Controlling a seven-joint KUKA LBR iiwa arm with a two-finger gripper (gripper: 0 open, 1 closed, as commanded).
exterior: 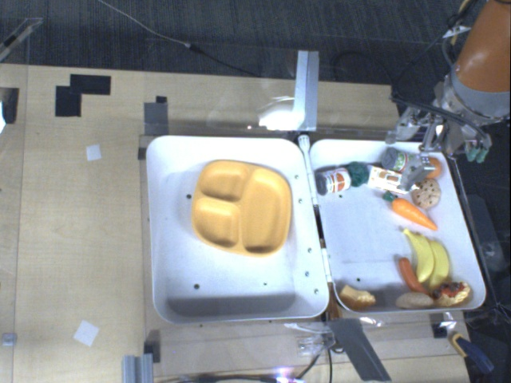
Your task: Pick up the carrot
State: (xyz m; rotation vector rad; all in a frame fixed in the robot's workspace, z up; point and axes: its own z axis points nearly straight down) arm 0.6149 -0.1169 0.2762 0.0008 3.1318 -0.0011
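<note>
Carrot [413, 212] lies loose in the right bin [351, 238], just below the cookie [426, 192], above the bananas [429, 259]. Likely a light, rigid, slick toy; I'd pinch mid-body across the taper. My hand [431, 138] hovers at the bin's top corner; can't tell its opening.

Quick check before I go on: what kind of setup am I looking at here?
Likely a lab test bench for robot picking: two white bins side by side, toy food such as a carrot and bananas, and a cable trailing behind.

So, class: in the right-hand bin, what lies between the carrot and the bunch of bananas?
In the camera view, bare white bin floor separates the carrot from the bananas; nothing lies between them.
</note>
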